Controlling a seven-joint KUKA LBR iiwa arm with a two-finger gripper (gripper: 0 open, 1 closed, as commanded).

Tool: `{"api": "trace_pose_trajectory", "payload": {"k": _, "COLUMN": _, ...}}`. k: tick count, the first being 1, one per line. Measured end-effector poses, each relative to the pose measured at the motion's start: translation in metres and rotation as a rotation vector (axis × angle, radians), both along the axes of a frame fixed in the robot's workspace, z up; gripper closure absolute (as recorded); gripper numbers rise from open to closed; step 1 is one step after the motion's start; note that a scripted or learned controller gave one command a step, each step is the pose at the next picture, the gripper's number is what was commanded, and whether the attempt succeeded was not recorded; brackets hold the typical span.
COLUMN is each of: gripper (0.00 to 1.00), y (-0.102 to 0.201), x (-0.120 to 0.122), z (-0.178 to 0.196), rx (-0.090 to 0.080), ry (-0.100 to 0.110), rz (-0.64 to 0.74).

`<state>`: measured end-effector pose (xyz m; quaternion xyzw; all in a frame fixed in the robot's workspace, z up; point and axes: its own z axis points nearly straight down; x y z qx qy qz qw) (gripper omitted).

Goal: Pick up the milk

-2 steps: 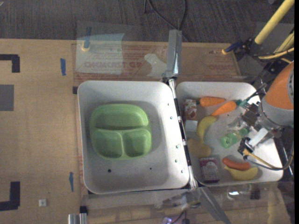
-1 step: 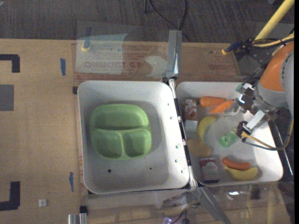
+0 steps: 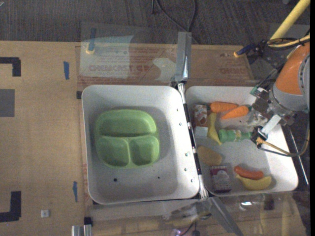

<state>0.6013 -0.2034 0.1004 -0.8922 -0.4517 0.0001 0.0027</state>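
Roughly: gripper [image 3: 260, 116] hangs over right bin [image 3: 290, 178], positioned for toy food; finger spread cannot tell. Milk [image 3: 221, 178], likely the small carton, sits near front edge, well apart.

A divided tray [image 3: 128, 137] is set in the left bin [image 3: 93, 146]; toy foods are scattered in the right bin [image 3: 285, 173].

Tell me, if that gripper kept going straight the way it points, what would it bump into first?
Probably the green bottle, lying just left of the gripper in the right bin, or the carrots beside it; height is hard to judge from above.
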Motion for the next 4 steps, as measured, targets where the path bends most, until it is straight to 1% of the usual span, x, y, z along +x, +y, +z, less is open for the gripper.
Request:
{"api": "trace_pose_trajectory", "payload": {"k": 1, "gripper": 1.0, "y": -0.001, "x": 0.063, "z": -0.014, "rx": -0.004, "ry": 0.015, "rz": -0.041}}
{"api": "trace_pose_trajectory", "payload": {"k": 2, "gripper": 1.0, "y": -0.004, "x": 0.038, "z": 0.047, "rx": -0.004, "ry": -0.001, "rz": 0.192}}
{"api": "trace_pose_trajectory", "payload": {"k": 3, "gripper": 1.0, "y": 0.017, "x": 0.06, "z": 0.119, "rx": -0.006, "ry": -0.003, "rz": 0.041}}
{"api": "trace_pose_trajectory", "payload": {"k": 4, "gripper": 1.0, "y": 0.06, "x": 0.066, "z": 0.188, "rx": -0.006, "ry": -0.003, "rz": -0.156}}
